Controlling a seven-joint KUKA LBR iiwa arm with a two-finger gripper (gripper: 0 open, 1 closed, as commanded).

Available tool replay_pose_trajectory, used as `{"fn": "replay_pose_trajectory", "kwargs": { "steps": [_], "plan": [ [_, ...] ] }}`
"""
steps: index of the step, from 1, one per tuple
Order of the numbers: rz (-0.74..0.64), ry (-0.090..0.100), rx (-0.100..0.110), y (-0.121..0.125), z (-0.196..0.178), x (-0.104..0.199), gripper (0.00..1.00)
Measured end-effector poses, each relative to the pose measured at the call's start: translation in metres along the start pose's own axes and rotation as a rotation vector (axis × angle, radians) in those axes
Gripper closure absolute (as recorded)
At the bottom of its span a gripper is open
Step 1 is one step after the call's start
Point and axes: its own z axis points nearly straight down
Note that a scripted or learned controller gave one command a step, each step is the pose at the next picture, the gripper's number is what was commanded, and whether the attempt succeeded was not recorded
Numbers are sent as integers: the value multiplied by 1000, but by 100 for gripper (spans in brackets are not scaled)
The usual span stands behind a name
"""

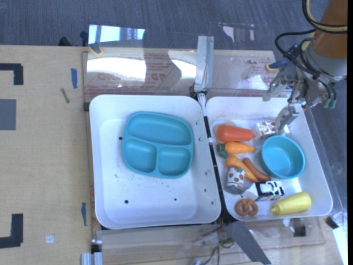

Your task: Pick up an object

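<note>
Pincer, fingers seen apart and holding nothing, is poised by small packet; blue bowl crowding could spoil the grasp.

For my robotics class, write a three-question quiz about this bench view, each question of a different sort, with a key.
1. True or false: the blue divided plate lies in the left bin.
2. Multiple choice: which item in the right bin lies nearest the camera view's lower edge? A) blue bowl B) pretzel C) orange carrot
3. Fill in: the gripper hangs above the right bin's ____ corner, as the view shows it.

Key
1. True.
2. B. The pretzel sits by the bin's near rim, left of the yellow bottle.
3. Upper right, near a small white packet beside the bowl.
</note>
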Motion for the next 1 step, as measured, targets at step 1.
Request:
{"fn": "replay_pose_trajectory", "kwargs": {
  "steps": [1],
  "plan": [
    [-2, 14, -3, 17, 144, 35, 0]
  ]
}}
